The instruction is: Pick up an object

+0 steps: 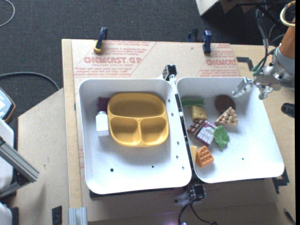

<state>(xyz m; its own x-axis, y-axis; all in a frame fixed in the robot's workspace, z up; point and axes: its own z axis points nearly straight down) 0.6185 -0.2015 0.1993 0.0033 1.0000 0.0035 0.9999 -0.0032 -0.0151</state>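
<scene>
- Orange waffle piece point(204, 156) sits nearest me, at the front of the right bin point(262, 163), with a thin yellow sliver just to its left.
- Just behind it I've got a green leaf point(221, 137) touching a small printed packet point(204, 134) and a dark chocolate-looking block point(195, 126). They're bunched tight, so I judge them awkward targets.
- Over in the left bin point(93, 172), a yellow divided tray point(138, 119) fills the middle; its three compartments look bare. A little white bottle point(102, 123) stands tucked against the tray's left edge, with a purple bit behind it.
- Further back on the right: a tan wedge with a lattice face point(227, 116), a yellowish cheese-like chunk point(198, 112), a green strip point(192, 101) and a dark brown disc point(224, 102).
- The toys crowd the left half of the right bin; its right half is bare floor, so any pick means reaching left across it.
- My hand point(252, 88) hovers at the far right corner of that bin, fingers spread and nothing between them. It's near the brown disc, not touching.
- Farthest back, blue clamps point(206, 41) pin the brown board to the desk point(75, 69), which I take it keeps the bins from sliding.
- My read: the pick is not yet begun; disc or wedge looks the closest candidate.
</scene>
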